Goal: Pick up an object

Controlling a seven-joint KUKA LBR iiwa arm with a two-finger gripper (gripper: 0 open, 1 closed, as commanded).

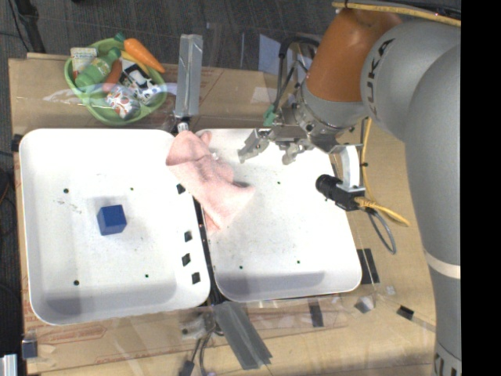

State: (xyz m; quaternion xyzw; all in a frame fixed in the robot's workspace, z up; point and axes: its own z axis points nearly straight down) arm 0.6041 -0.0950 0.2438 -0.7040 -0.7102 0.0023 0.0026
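Camera view, looking down on the bench, shows the pincer hanging over the far part of the right bin, its fingers apart with nothing between them. A pink cloth lies just to its left, draped across the divide between the bins; a blue cube sits in the left bin. Nothing is grasped yet, so closing and lifting remain.

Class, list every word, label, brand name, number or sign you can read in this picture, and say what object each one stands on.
"KUKA": dark letters, seen at a slant, on the grey arm just past its orange band.
Printed packets in the green bowl: too small and blurred to read.
Pink cloth, blue cube and white bins: no text on them.
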